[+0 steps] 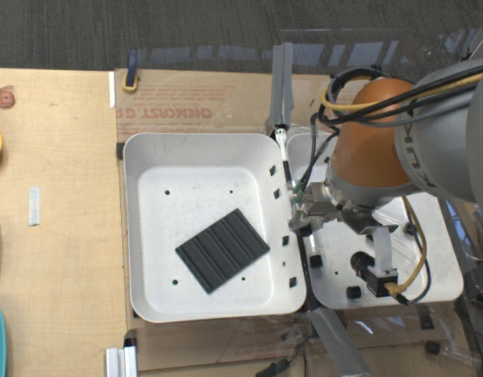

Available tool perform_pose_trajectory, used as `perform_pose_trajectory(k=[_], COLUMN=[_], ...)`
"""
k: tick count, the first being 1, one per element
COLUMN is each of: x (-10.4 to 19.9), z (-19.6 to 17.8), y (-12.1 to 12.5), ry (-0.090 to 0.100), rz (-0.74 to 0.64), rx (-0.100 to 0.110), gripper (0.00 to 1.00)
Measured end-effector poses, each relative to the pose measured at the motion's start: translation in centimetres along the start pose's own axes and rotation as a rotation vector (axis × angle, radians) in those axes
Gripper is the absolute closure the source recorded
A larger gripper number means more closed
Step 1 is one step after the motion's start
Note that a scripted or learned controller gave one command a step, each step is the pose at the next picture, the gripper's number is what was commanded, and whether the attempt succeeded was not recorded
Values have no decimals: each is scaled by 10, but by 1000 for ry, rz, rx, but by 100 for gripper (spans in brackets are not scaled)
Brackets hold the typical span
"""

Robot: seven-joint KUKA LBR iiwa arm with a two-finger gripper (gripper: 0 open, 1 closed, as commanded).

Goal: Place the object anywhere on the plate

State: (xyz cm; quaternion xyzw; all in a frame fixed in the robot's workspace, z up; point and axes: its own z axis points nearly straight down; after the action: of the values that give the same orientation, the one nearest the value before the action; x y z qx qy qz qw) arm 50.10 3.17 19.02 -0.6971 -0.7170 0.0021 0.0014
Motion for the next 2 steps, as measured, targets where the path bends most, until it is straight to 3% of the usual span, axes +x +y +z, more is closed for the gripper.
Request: perform_pose_trajectory(k=[1, 2], x=[37, 60], z=[0, -58], y=[64, 33], ry=[-1, -2], rz=[-309, -679], rx=[-2, -4], gripper=[100, 100])
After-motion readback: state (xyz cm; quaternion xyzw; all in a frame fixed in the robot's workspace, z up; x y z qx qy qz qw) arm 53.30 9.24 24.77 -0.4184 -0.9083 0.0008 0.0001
